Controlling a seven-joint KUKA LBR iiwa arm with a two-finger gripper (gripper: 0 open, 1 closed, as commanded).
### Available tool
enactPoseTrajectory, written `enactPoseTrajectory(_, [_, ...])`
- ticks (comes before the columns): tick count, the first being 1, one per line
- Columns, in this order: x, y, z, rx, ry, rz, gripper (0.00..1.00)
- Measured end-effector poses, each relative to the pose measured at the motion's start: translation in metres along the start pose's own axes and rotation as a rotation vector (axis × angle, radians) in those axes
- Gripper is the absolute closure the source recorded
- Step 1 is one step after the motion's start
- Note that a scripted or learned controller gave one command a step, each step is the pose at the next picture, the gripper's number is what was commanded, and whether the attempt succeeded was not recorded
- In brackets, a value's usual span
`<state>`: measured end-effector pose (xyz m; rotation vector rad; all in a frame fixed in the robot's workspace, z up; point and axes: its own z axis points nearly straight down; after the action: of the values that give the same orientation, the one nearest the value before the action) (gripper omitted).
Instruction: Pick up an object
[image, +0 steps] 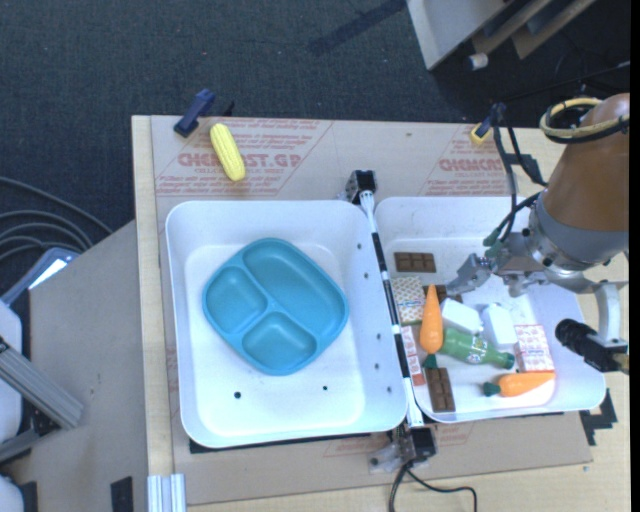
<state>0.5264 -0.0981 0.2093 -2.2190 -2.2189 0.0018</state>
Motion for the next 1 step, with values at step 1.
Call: enactPoseTrajectory(1, [-0.0056,0.0256,0.1138,-0.005,-0.002,0.001,0.00])
